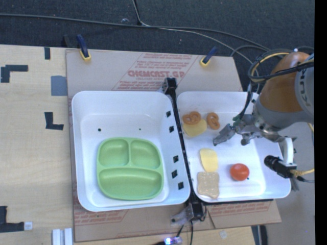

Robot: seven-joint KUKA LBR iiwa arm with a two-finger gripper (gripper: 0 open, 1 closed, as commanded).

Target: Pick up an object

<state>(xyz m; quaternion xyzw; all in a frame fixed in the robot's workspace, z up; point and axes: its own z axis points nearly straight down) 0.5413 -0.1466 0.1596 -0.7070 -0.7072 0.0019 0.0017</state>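
While the end effector (233, 135) hangs open and empty over the right bin (273, 188), best descend squarely over the cheese slice (208, 160), avoiding the tomato (239, 171).

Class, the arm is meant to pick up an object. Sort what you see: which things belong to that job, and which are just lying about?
Belongs to the job:
- hand, over the right bin
- pretzel, second pretzel
- yellow piece, cheese slice
- bread slice
- tomato

Just lying about:
- green divided plate in the left bin
- two clamps
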